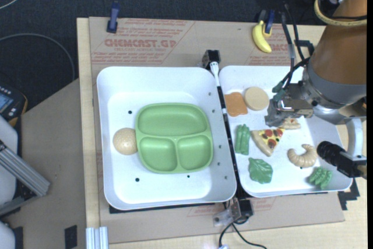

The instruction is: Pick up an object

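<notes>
Nothing is lifted yet: the tool [282, 117] hangs low over the right bin [256, 76], just above the pizza slice [266, 140]; its opening cannot be told.

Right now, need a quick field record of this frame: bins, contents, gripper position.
left bin: green divided plate; tan round bun at the plate's left edge
right bin: orange slice, round cracker, green pod, pizza slice, croissant, leafy green, small green piece
outside bins: banana on the bench
gripper: over the right bin, above the pizza slice; nothing seen held
</notes>
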Available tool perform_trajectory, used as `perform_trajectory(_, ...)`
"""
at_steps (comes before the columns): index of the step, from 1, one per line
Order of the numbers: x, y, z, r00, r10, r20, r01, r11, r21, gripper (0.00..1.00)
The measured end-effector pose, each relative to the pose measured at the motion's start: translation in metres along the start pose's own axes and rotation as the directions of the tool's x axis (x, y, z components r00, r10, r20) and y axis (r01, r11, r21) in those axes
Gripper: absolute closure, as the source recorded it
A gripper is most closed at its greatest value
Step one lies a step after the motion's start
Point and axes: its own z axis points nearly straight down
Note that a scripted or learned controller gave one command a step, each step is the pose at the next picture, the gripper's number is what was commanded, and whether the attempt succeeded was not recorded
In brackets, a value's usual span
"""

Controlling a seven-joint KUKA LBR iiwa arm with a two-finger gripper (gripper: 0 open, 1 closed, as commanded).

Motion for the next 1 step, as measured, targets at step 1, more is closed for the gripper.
perform_trajectory(1, -0.0036, -0.001, 0.0087, 1.0, 0.002, -0.001, -0.002, 1.0, 0.005, 1.0)
